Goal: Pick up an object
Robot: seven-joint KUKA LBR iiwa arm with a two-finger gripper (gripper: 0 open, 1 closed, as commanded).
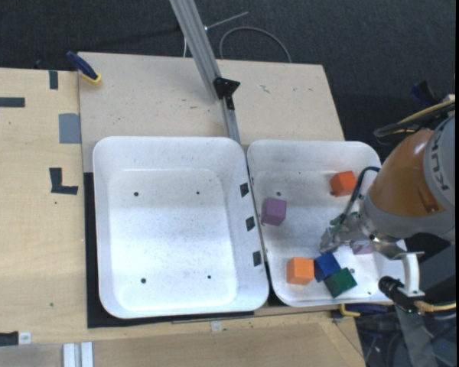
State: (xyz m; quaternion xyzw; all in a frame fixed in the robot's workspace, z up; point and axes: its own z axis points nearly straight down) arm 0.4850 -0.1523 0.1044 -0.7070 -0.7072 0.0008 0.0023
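The right bin (pixel 306 163) holds a purple cube (pixel 274 211) near its left wall, an orange block (pixel 342 183) at the back right, and an orange cube (pixel 299 271), a blue cube (pixel 327 265) and a green cube (pixel 340 281) clustered at the front. My gripper (pixel 335 238) hangs low over the right bin, just above and behind the blue cube. A pale pink object (pixel 361 246) peeks out beside the wrist. The arm's orange band (pixel 402 182) covers the bin's right side.
The left bin (pixel 172 228) lies beside the right one. A metal bar (pixel 203 48) slants down from the top to the bins' shared rim. A blue and yellow tool (pixel 84 66) rests on the board at the back left.
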